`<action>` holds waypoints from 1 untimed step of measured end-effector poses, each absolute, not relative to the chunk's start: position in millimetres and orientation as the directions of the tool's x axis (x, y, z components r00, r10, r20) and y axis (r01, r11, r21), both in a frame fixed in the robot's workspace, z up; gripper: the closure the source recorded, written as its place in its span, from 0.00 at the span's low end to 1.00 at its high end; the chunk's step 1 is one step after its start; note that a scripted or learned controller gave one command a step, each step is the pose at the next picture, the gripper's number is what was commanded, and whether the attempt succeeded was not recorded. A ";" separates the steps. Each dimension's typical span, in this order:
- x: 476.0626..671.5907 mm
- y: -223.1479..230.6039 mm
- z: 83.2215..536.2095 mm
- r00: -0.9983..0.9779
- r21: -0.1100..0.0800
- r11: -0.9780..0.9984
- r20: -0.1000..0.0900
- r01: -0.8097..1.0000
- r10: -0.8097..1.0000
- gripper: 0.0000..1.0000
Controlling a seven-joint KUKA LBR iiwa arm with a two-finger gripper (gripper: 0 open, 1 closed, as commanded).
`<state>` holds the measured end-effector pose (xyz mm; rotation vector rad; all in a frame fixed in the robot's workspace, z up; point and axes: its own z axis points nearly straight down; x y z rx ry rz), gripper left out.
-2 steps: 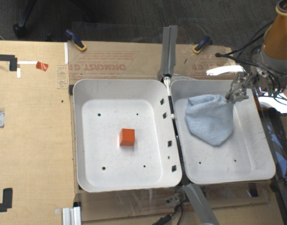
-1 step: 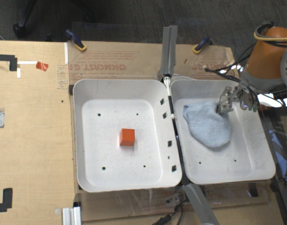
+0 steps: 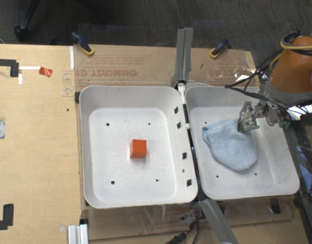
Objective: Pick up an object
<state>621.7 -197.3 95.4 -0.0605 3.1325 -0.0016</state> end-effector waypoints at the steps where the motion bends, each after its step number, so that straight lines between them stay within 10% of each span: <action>1: 661.0 -176.5 204.8 -0.999 0.000 0.999 -0.010 0.033 0.033 1.00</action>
